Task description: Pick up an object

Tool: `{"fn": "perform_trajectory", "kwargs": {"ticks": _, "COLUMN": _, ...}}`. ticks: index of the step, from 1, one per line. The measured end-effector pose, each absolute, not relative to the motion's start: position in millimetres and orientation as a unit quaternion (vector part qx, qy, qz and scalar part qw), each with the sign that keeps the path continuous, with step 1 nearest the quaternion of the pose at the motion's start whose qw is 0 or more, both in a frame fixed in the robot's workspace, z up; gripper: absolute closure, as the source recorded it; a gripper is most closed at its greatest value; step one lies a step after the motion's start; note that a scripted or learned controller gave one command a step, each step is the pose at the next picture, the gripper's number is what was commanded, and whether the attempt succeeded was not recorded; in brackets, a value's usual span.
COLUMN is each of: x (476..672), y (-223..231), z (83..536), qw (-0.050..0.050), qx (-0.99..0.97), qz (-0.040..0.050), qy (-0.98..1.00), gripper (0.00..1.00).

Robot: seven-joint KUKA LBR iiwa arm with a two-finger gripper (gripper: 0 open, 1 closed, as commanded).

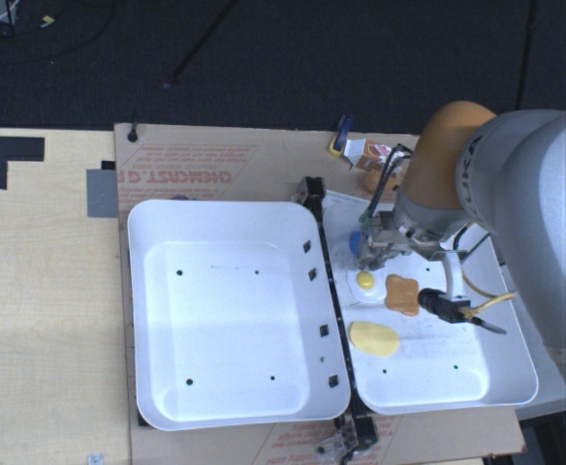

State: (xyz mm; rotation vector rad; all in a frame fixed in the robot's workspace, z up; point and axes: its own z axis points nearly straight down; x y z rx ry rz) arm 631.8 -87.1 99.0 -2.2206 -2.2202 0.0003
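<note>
Your gripper (pixel 368 252) hangs low over the far-left part of the right bin (pixel 438 376), pointing down, close to the wall where that bin meets the left bin (pixel 225 308). You cannot tell whether the jaws are apart or together. From above, the tip is a small dark-and-blue tangle, and the wrist covers part of it.

Just below the gripper in the view lies a small yellow piece (pixel 364 281). It sits on a pale round patch too faint against the white floor to identify, and you cannot tell whether the gripper touches it. Just beside it, to the view's right, lies an orange-brown piece (pixel 402 294), flat and roughly square. Nearer the front of the bin is a pale yellow lump (pixel 373 338), apart from both.

The arm (pixel 520 211) comes in from the right, its grey body cut off by the frame edge. It bends downward at the orange band (pixel 453 148), so the wrist stands steep over the bin. The arm hides the right bin's far-right corner and part of a packet (pixel 372 156) lying behind the bin on the worktop (pixel 41 289); the packet's print is unreadable. Near the packet lies a small blue-and-yellow thing (pixel 341 139), too small to name.
</note>
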Motion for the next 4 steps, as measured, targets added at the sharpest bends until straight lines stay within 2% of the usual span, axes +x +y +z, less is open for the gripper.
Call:
{"fn": "perform_trajectory", "kwargs": {"ticks": 1, "x": 569.2, "y": -42, "z": 193, "qw": 0.000, "qx": -0.706, "qz": -0.0020, "qy": -0.708, "gripper": 1.00}}
{"fn": "perform_trajectory", "kwargs": {"ticks": 2, "x": 647.5, "y": -44, "z": 292, "qw": -0.005, "qx": -0.707, "qz": -0.0043, "qy": -0.708, "gripper": 1.00}}
{"fn": "perform_trajectory", "kwargs": {"ticks": 4, "x": 644.4, "y": 24, "z": 411, "qw": -0.001, "qx": -0.706, "qz": -0.0021, "qy": -0.708, "gripper": 1.00}}
